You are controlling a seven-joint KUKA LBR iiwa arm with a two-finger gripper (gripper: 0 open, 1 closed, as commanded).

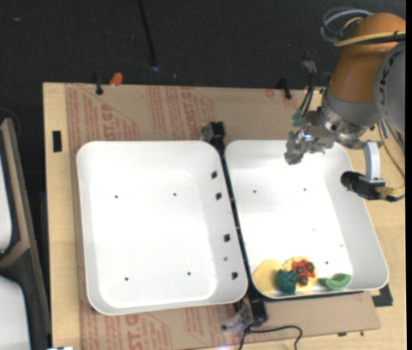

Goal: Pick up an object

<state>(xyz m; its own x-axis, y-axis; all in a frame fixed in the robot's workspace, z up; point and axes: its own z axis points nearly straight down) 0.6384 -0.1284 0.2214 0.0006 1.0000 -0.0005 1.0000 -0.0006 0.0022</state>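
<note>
Gripper [295, 152] poised over the far edge of the right bin [351, 217], hanging down from the grey wrist below the orange band — too small and blurred to tell how it stands, and nothing seen in its grasp. Directly beneath it, bare white floor. Beyond that, across the whole depth of the bin, the only candidates for the pick: a small cluster jammed into the near edge, toward the near-left corner. A pale yellow piece [265, 274] on the left, a teal object [286, 283] touching it, a red and yellow lump [304, 267] just behind the teal one, and a green object [336, 281] a little to the right, slightly apart from the rest. Cluster stretched along the near wall, long axis roughly left to right in the view. So the key relation — targets lying well apart from the gripper, almost straight toward the camera from it, pressed against the bin's wall. Judged from this, a long travel toward the near rim needed before any descent, with the wall likely to crowd one side of the approach; the green object, standing freer, probably the easier take. Left bin [147, 224] sitting just beside, sharing the central divider. Task judged not yet begun in earnest.
</note>
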